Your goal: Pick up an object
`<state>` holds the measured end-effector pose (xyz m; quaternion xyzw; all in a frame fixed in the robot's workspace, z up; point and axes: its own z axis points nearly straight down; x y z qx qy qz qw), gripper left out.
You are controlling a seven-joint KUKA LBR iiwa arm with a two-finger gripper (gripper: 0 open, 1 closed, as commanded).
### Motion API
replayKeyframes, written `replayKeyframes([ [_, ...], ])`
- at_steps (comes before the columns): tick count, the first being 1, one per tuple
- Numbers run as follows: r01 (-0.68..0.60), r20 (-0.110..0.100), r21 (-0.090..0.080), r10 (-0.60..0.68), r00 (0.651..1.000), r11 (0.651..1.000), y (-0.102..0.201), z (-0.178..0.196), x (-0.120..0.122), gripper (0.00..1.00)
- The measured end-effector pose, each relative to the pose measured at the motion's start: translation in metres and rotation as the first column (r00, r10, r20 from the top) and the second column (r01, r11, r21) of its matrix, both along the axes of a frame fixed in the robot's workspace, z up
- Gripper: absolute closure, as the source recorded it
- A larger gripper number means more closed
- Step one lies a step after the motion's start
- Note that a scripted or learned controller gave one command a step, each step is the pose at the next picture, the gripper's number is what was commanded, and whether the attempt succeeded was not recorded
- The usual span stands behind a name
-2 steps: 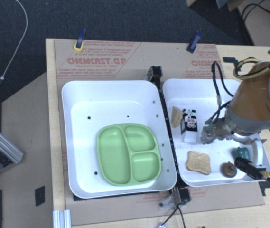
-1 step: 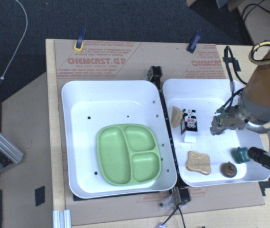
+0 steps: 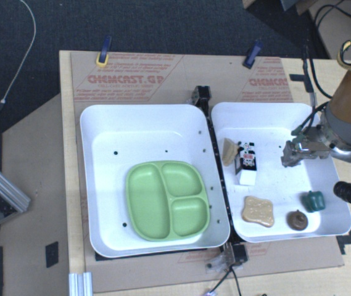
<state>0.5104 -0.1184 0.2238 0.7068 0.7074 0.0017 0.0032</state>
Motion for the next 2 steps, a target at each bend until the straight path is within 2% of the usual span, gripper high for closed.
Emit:
replayKeyframes([
  [1, -0.005, -0.009, 0.005, 0.005, 1.0, 1.0, 0.054, -0.009, 0.008, 1.0],
  [2, -0.004, -0.004, 0.003, 0.004, 1.0, 1.0, 0.104, 0.003, 0.012, 1.0],
])
